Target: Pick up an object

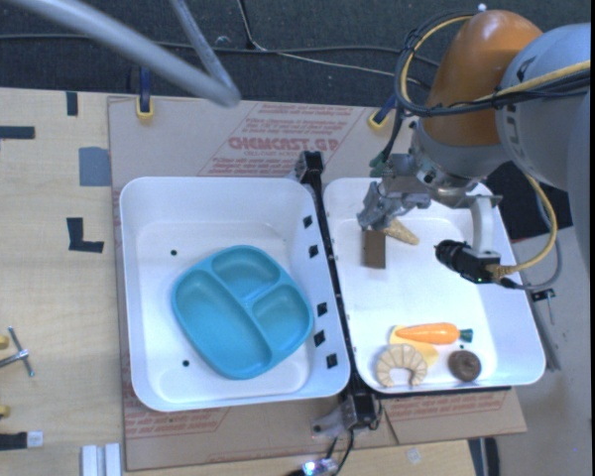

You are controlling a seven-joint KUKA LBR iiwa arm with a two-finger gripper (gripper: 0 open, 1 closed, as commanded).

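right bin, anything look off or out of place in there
Nothing looks spilled or broken. The carrot, croissant and small brown round piece sit bunched in the right bin's near corner. A brown block hangs upright just under the gripper, beside a cone-shaped piece.

the right bin (506, 310) has open white floor across its middle, between the brown block (375, 250) near the far left and the cluster at the near edge: a carrot (428, 333), a croissant (402, 365) and a small brown round piece (464, 366), all close together. the gripper (382, 216) hangs just above the block, with a pale cone-shaped piece (405, 233) beside it, crowding that corner. a black attachment (466, 260) juts over the right side. in the left bin (139, 266) the blue divided plate (241, 309) takes up most of the floor, leaving strips along the walls. a black divider (322, 266) separates the bins.
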